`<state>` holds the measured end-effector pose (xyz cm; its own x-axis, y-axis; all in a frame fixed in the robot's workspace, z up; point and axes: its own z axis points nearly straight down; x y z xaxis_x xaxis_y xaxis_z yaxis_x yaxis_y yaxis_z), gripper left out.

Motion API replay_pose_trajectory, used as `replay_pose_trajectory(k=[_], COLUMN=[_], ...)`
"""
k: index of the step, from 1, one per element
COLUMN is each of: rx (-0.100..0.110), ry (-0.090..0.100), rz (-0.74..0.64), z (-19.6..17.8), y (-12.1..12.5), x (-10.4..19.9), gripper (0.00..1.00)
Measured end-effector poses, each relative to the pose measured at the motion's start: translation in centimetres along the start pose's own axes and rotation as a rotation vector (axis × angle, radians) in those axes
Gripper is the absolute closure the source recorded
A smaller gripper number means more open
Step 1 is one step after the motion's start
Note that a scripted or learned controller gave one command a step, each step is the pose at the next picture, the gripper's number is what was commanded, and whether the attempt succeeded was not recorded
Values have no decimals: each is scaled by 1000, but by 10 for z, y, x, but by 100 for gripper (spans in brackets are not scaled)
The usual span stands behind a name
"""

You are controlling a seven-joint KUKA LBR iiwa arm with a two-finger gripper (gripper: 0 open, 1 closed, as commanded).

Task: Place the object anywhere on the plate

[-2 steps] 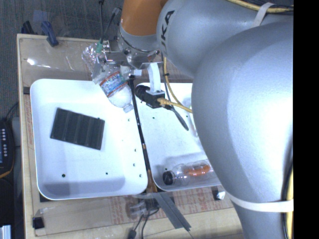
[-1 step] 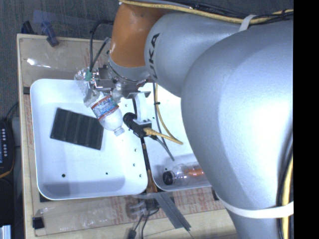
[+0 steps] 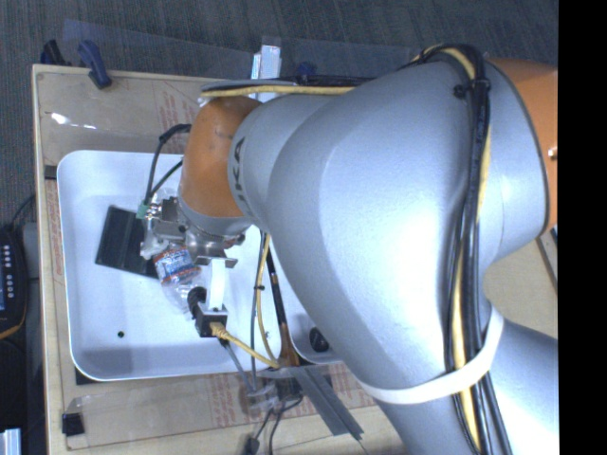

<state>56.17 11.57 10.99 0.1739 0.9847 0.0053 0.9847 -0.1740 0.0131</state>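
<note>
From my remote seat I see the arm (image 3: 398, 235) sweeping in from the right and covering most of the picture, its orange band (image 3: 211, 164) just above the wrist over the left bin (image 3: 76, 254). The gripper (image 3: 180, 268) hangs low over that bin's floor, roughly at its middle.

Right at the gripper's tip sits a small crinkly packet (image 3: 176, 265), clear wrapping with blue and red print on it. I take this to be the object. It lies against or under the tip of the gripper, overlapping it in my view, so I cannot tell whether the packet is between the fingers or merely beneath them on the bin floor. The wrist housing hides the fingers themselves, so whether they are spread or pressed together I cannot tell either.

Just left of the packet, and touching or nearly touching it from my angle, a flat black rectangular piece (image 3: 123, 240) lies tilted on the bin floor. A small dark speck (image 3: 120, 334) sits on the white floor nearer the lower left corner. A yellow cable (image 3: 248, 351) runs from the gripper's side down toward the lower rim.

The second bin (image 3: 308, 344) shows as a sliver of rim under the arm. The bench (image 3: 114, 112) carries a blue clamp (image 3: 93, 62) at its far left corner.
</note>
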Motion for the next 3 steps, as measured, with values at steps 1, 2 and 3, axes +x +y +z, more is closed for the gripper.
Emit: replay_pose_trajectory(k=[1, 2, 3], rx=[9, 10, 15], ry=[-6, -7, -6], rz=[1, -3, -13], z=[5, -5, -82], y=[-3, -2, 5], x=[-2, -2, -53], gripper=[0, 100, 100])
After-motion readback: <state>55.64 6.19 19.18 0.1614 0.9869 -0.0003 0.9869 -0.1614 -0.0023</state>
